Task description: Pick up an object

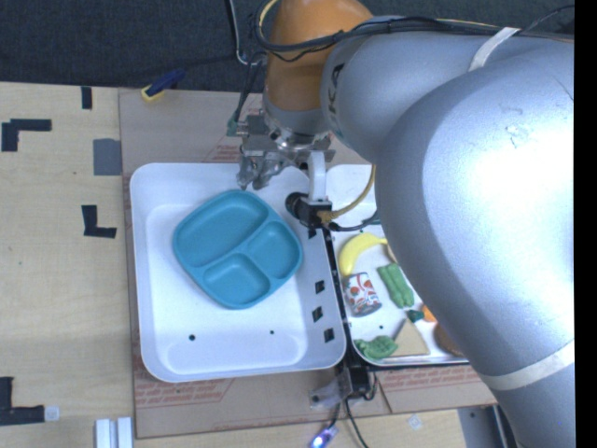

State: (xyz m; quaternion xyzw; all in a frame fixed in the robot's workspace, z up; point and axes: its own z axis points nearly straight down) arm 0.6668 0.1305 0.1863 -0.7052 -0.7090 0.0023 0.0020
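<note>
The hand hangs over the far rim of the left bin, just beside the blue divided plate lying flat inside, likely lining up to grab its edge, though I cannot tell how it is set.

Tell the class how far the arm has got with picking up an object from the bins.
Done: the gripper is over the far edge of the left bin, beside the blue plate. In hand: nothing shows between its fingers. Left: the whole pickup. The plate lies flat in its bin, and the banana and green toys sit in the right bin.
</note>
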